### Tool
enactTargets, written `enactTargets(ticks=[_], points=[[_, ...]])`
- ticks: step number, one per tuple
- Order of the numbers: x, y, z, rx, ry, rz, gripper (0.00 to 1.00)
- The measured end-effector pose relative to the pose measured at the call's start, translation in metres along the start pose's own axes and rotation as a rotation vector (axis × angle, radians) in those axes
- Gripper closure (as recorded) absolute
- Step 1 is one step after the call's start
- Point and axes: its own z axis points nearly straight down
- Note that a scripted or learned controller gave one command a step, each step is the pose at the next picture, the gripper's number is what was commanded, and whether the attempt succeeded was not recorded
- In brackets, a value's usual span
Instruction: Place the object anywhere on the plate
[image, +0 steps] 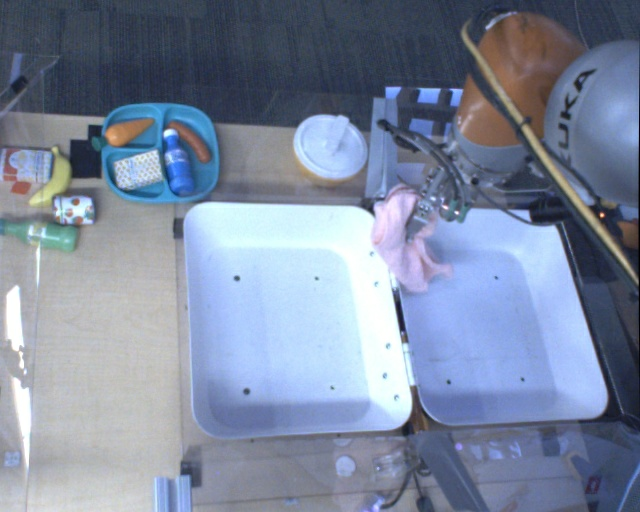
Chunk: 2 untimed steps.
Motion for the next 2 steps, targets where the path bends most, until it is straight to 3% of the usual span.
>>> enactTargets(ticks=[1, 2], points=[[0.034, 0.033, 0.0, -0.001, 0.0, -0.4, 1.0], [0.063, 0.079, 0.007, -0.002, -0.001, -0.471, 1.0]])
